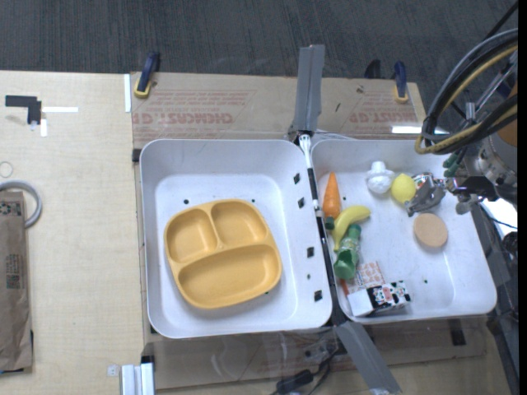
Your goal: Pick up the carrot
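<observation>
Where the right bin [461, 299] meets the divider, the carrot [331, 194] lies: orange, tapered, upright. Gripper [426, 196] state indeterminate.

The right bin [461, 295] holds a banana [352, 217] near its left wall, with a green bottle [347, 252] just below it and a small carton [377, 296] lower still. A lemon [403, 188], a white garlic bulb [379, 178] and a tan disc [430, 230] lie further right. The left bin [156, 220] holds a yellow divided plate [222, 252].
</observation>
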